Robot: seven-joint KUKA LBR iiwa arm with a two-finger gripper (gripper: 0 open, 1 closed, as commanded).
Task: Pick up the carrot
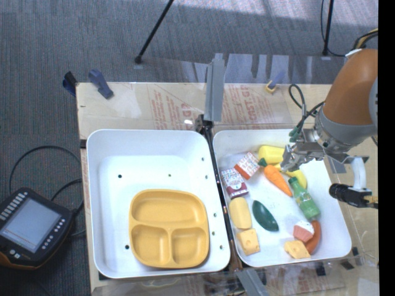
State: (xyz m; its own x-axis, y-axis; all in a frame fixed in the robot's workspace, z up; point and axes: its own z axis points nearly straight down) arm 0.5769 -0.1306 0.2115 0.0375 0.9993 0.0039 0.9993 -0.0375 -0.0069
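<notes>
The carrot (278, 179), orange with a green top end, lies slantwise in the upper middle of the right bin (237, 142). My gripper (295, 160) hangs just above and to the right of the carrot's upper end, over a yellow fruit (297, 176). I see nothing held clear of the bin floor. The arm's grey wrist and orange band come in from the right.
Crowded around the carrot are a yellow piece (271, 153), a red-and-white carton (247, 164), a green bottle (305, 200) and a dark green vegetable (265, 216). Cheese pieces (249, 241) and a red sausage (315, 235) lie near the front. A yellow divided plate (170, 229) sits in the left bin (123, 159).
</notes>
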